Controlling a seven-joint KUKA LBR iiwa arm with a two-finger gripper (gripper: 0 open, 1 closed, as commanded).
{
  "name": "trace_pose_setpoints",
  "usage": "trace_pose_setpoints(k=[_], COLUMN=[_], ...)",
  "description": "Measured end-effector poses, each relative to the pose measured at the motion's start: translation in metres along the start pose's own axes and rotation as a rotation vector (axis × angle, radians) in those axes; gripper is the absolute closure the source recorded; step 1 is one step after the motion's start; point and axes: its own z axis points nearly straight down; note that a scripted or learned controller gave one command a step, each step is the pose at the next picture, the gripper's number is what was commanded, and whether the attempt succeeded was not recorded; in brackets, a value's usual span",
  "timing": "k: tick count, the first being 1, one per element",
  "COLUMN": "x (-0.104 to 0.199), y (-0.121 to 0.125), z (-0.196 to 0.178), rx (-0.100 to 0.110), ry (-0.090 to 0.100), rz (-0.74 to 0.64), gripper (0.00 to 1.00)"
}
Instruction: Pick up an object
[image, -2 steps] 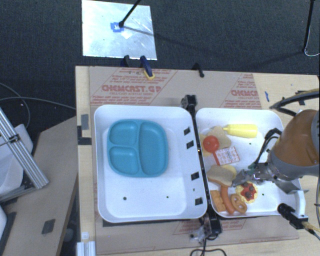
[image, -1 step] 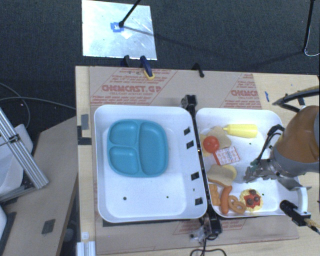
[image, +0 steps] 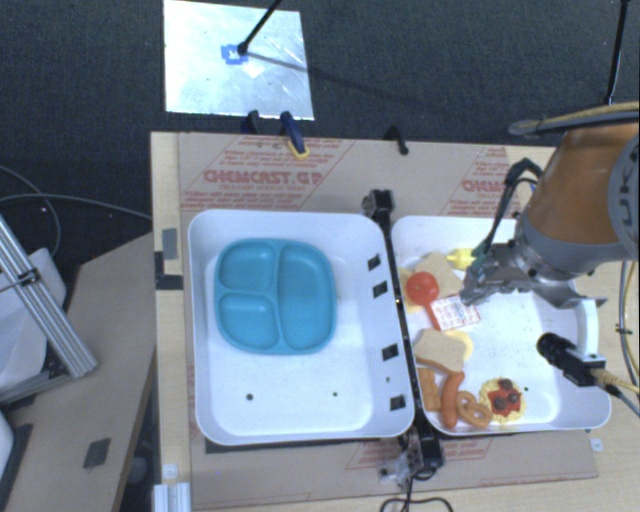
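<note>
The right bin (image: 540, 335) holds toy food. A red tomato (image: 422, 288) lies on a tan bread slice (image: 435, 266), with a yellow piece (image: 459, 259) beside it. Below them is a red and white packet (image: 456, 315), then another bread slice (image: 444, 348), orange sausages (image: 447, 391), a pretzel (image: 471, 408) and a small pizza (image: 503, 397). My gripper (image: 474, 288) hangs low over the bin's upper middle, just right of the tomato and at the packet's top right edge. Nothing is visibly held.
The left bin (image: 290, 385) bears a blue divided plate (image: 275, 296). A black divider with clips (image: 392, 310) runs between the bins. The arm's grey and orange body (image: 580, 210) covers the right bin's far right corner. A black fitting (image: 565, 358) lies at its right side.
</note>
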Motion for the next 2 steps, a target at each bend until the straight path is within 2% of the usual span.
trace_pose_setpoints(k=[1, 2], x=[-0.024, 0.091], y=[0.019, 0.073], z=[0.141, 0.037], rx=[0.004, 0.001], ry=[-0.004, 0.004], rz=[0.017, -0.002], gripper=[1.0, 1.0])
